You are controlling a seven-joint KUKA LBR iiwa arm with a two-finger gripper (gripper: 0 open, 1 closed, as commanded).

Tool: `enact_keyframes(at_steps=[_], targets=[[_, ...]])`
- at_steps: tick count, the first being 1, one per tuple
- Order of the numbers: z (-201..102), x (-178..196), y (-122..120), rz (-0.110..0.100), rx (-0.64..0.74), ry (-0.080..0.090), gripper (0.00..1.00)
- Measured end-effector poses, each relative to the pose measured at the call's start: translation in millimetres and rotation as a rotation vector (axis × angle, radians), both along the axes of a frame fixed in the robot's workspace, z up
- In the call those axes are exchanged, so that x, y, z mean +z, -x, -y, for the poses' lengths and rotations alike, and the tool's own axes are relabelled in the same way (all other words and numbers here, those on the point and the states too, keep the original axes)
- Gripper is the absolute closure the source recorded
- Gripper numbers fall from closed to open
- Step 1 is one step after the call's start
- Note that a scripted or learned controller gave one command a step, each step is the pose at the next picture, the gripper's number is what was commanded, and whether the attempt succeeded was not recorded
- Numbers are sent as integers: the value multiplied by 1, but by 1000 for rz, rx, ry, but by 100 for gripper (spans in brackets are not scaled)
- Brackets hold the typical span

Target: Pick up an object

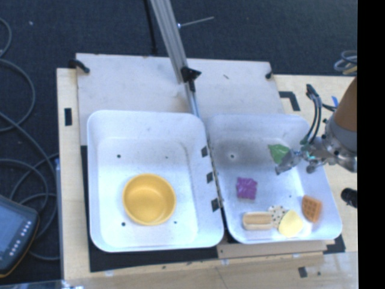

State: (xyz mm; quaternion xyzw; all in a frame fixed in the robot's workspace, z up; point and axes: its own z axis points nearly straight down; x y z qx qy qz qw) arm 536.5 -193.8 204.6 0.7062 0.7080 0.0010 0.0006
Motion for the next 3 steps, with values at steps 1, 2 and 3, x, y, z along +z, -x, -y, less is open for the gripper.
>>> enact_keyframes(at_steps=[1,2,3], targets=[[9,-55,-5,-6,-3,2,0],[11,-105,-5,-1,-5,4,0],[12,-92,-6,4,-9,4,100]])
